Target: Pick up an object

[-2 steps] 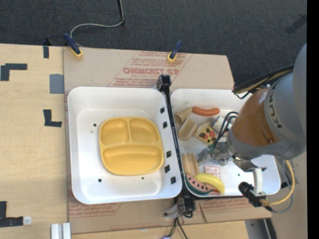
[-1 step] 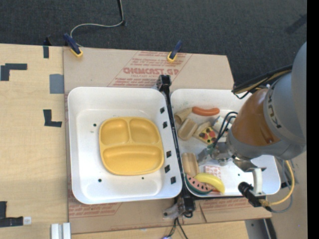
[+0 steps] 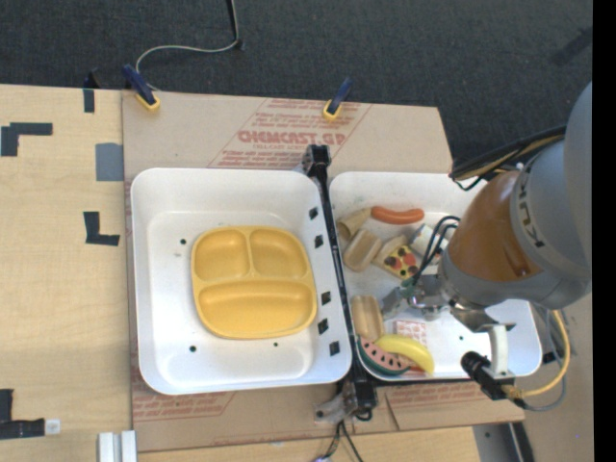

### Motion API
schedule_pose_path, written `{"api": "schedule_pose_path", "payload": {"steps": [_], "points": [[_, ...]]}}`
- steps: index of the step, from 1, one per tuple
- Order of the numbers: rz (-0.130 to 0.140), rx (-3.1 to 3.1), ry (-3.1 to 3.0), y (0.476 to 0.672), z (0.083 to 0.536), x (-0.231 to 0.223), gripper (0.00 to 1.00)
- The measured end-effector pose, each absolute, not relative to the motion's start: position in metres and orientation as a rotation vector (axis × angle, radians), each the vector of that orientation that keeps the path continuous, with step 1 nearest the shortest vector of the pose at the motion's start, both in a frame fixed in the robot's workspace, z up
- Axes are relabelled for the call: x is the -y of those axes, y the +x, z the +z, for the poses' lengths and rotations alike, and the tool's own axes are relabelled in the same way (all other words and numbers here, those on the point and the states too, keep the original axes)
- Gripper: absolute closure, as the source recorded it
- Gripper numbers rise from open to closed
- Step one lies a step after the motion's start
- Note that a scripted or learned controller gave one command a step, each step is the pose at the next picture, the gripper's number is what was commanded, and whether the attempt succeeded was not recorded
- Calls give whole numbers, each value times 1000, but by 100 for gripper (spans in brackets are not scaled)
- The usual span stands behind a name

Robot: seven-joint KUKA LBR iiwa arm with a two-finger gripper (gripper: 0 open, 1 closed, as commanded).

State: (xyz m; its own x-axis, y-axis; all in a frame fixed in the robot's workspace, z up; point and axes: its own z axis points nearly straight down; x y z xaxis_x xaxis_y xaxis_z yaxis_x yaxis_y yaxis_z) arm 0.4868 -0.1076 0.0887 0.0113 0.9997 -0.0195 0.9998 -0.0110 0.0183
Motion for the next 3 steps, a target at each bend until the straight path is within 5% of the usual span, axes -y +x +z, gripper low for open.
{"api": "schedule_pose_path", "payload": {"steps": [3], "points": [[-2, -2189, 2215, 487, 89, 107, 0]]}}
